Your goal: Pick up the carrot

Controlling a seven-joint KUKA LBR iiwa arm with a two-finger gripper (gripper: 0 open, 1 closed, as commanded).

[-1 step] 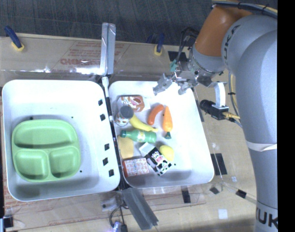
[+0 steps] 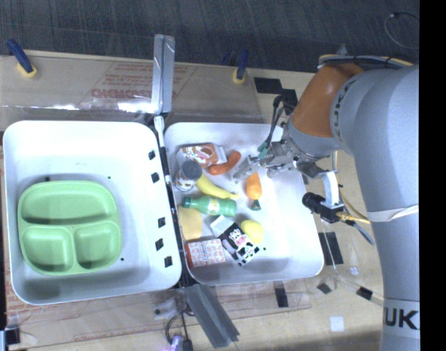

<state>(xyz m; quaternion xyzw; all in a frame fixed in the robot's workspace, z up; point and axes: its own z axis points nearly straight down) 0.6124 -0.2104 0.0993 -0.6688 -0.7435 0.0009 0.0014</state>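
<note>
Arm [image 2: 384, 196]: we note its gripper [image 2: 261, 165] just above the carrot [image 2: 253, 186]; grip unreadable; carrot unlifted in the right bin [image 2: 300, 258]

The carrot [image 2: 253, 187] lies hemmed on its left by the banana [image 2: 214, 189] and sausage [image 2: 224, 167]. To its right, the right bin's floor [image 2: 292, 225] lies bare. The gripper [image 2: 258, 164] crowds it from above.

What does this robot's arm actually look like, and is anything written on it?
The arm is thick, rounded and smooth, in light grey, with a broad orange band just above the wrist. White letters, partly cut off at the picture's edge, read "UK" low on its body. The gripper at its end is small, dark and metallic, with thin cables running to it and a black fitting at the side.
</note>
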